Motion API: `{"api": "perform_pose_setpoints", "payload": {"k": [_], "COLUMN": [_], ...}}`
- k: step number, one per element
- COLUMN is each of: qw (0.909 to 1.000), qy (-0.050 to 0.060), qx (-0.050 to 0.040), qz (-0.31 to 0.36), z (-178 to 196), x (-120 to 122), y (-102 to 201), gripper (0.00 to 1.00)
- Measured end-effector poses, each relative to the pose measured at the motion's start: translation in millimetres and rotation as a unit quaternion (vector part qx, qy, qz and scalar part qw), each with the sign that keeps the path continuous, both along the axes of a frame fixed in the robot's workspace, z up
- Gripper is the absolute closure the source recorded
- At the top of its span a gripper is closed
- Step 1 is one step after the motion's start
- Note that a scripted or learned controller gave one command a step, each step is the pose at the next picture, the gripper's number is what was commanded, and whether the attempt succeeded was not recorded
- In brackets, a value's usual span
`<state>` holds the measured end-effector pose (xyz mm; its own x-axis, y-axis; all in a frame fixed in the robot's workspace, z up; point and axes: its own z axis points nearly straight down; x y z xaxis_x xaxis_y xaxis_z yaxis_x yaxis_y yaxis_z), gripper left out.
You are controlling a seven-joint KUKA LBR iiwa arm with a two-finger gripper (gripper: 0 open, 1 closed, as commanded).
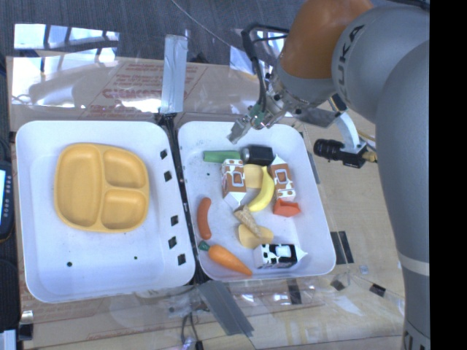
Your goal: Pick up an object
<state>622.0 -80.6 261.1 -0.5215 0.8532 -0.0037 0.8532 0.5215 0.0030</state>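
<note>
My gripper hangs over the back rim of the right bin, open, with nothing between its fingers. Just below it in the bin lie a black object and a green stick-shaped piece. A banana rests between two brown-and-white cartons. A red wedge sits by the right carton. Closer to the front are a red sausage, a carrot, a pale yellow slice and a cow-patterned carton.
The left bin holds a yellow divided plate. The grey arm with its orange band takes up the upper right. A black fitting sticks out beside the right bin's right wall.
</note>
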Motion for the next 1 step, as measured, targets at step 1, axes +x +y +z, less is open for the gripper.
{"api": "perform_pose_setpoints", "payload": {"k": [1], "qw": [1.0000], "qy": [0.002], "qx": [0.0004], "qz": [0.000], "z": [-2.1], "x": [-0.7], "y": [0.3], "gripper": [0.00]}}
